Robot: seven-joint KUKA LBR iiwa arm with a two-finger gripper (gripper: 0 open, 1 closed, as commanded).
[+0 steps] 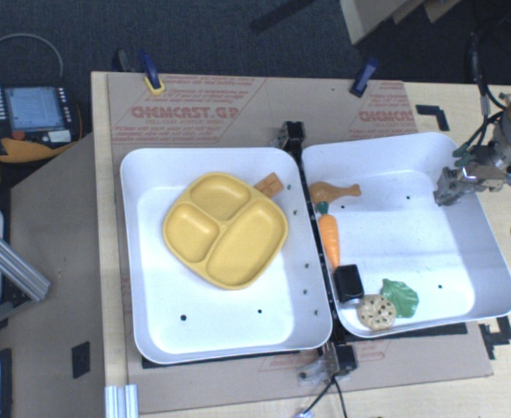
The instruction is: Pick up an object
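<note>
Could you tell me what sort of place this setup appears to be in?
Most likely a robotics lab: two white bins sit clamped to a cardboard-covered bench, a teach pendant lies at the left, and toy food like a carrot serves as grasp objects.

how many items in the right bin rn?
5: drumstick at upper left, carrot below it, black block lower still, round cracker and green leaf near the front edge.
</note>
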